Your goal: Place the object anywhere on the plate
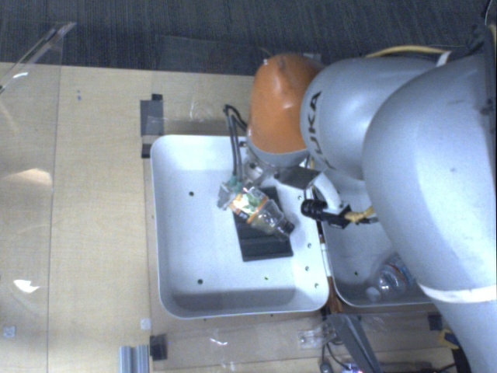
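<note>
Plastic, crumpled and clear with green and orange print, is what the gripper is hanging over: a small wrapped object lying across the far left corner of a dark square plate in the left bin. Whether it is being pinched I cannot tell (the wrist is blocking the view). Something clear is sitting in the right bin, probably awaiting its turn.

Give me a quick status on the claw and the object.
Claw over left bin, fingers hidden. Clear plastic object lying on dark plate, at its upper end. Nothing blocking the plate.
</note>
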### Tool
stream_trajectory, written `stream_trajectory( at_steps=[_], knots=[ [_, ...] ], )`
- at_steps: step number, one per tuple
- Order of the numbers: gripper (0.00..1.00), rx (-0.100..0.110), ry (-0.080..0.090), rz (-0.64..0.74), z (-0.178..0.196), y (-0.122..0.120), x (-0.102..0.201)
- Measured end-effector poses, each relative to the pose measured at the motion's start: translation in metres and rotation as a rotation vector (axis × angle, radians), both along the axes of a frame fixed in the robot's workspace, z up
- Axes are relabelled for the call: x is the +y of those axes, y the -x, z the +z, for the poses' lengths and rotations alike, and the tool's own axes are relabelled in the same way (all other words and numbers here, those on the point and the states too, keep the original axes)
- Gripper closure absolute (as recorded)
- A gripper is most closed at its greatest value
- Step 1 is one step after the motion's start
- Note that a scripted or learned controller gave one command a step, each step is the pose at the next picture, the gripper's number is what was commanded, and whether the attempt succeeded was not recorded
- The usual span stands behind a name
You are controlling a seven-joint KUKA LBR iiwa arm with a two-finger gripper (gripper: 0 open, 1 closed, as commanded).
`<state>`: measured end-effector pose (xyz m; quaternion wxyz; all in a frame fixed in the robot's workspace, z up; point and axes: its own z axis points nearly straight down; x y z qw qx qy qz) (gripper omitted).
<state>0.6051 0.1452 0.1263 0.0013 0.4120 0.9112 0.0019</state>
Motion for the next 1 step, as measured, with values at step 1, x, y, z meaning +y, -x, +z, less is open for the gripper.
stream_trajectory(
  at_steps=[1],
  knots=[
    [1.00, -0.003, 0.000, 0.085, 0.0410, -0.0241, -0.0223]
  ],
)
